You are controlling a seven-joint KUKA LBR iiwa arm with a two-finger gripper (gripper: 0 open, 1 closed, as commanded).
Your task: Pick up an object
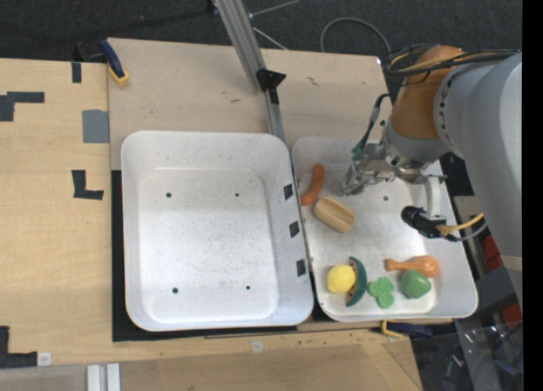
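Note:
My gripper (pixel 356 179) hangs over the upper part of the right bin (pixel 462 296), just right of an orange sausage-shaped piece (pixel 312 184) and above a tan bread-like block (pixel 333 214). Nothing shows between its fingers. Near the bin's front lie a yellow lemon (pixel 340 279), a dark green curved piece (pixel 359 282), a small green leafy piece (pixel 383 291), a green rounded piece (pixel 415 284) and an orange carrot-like piece (pixel 411 265).
The left bin (pixel 144 160) stands beside the right one, with a shared raised edge between them. A slanted metal rail (pixel 242 29) crosses the bench behind the bins. The grey arm (pixel 475 118) covers the right bin's far right corner.

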